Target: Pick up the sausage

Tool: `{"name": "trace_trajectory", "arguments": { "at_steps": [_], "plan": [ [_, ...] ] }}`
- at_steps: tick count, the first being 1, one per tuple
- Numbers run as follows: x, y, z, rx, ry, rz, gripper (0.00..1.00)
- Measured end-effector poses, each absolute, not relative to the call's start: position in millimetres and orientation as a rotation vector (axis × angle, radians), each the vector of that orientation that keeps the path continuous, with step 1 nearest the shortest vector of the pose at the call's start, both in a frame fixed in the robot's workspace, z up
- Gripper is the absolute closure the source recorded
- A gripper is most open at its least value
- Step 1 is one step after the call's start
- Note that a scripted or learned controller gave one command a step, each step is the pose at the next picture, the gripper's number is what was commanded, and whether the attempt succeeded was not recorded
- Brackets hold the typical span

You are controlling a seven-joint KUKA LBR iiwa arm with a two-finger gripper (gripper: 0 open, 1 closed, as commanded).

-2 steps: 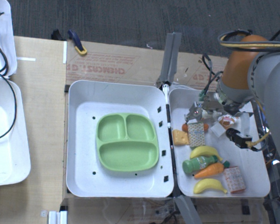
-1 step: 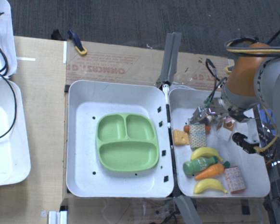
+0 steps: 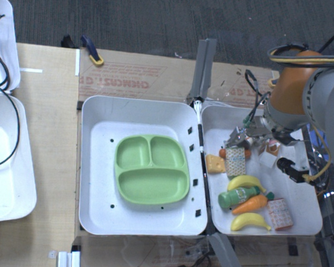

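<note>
While the gripper (image 3: pixel 238 140) hangs low in the right bin (image 3: pixel 300 227), the sausage (image 3: pixel 234 154) lies just beneath it; whether it grips, I cannot tell.

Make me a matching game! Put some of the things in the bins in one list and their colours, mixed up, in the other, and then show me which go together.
Things:
1. divided plate
2. carrot
3. lower banana
4. left bin

Colours:
A. yellow
B. white
C. light green
D. orange

Pairs: 1-C, 2-D, 3-A, 4-B.
</note>
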State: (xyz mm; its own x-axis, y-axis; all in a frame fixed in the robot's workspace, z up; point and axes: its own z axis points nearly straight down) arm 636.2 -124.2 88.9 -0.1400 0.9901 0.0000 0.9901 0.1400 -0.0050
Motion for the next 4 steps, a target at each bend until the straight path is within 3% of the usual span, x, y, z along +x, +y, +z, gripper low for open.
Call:
{"name": "trace_trajectory", "arguments": {
  "at_steps": [1, 2, 3, 4],
  "plan": [
    [635.8, -125.1, 96.7, -2.057, -2.365, 0.012, 1.00],
    [635.2, -91.1, 239.0, -2.223, -2.218, 0.007, 1.00],
    [634.9, -91.2, 238.3, -2.222, -2.218, 0.008, 0.00],
    [613.9, -106.4, 104.5, -1.963, -2.455, 0.001, 0.00]
  ]
}}
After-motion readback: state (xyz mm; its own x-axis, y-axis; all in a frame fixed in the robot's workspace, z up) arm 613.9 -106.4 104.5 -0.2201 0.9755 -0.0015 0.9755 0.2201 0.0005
